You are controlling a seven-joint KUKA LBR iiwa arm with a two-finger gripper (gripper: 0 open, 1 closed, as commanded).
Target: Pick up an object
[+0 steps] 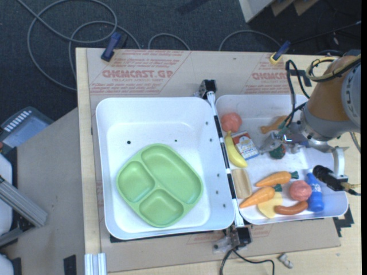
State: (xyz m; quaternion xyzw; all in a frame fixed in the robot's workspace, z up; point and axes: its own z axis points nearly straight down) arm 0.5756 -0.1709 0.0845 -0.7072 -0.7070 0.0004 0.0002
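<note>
Showing the approach step of a pick: the grey arm with its orange band (pixel 330 96) reaches in from the right over the right bin (pixel 252 103), and its gripper (pixel 279 144) sits low among the toy foods near the bin's middle, close to a small dark green item (pixel 277 152) and just right of a small printed box (pixel 248 146). Whether the jaws are released or clenched cannot be told, since the wrist and cables hide them, and nothing can be seen grasped. Candidate objects all lie in the right bin: a pink ball (pixel 231 121) at the far left corner, a banana (pixel 234 152) along the left wall, two carrots (pixel 275 179) and (pixel 257 196), a red ball (pixel 300 189), a sausage (pixel 290 208) and a blue bottle (pixel 315 193) toward the near side. In the left bin (pixel 114 119) rests a green divided plate (pixel 160 184), well apart from the gripper. No object appears lifted, so the pick seems not yet made. Judged from this, the next move calls for settling on one item, closing around it squarely, and rising without nudging its close neighbours.
</note>
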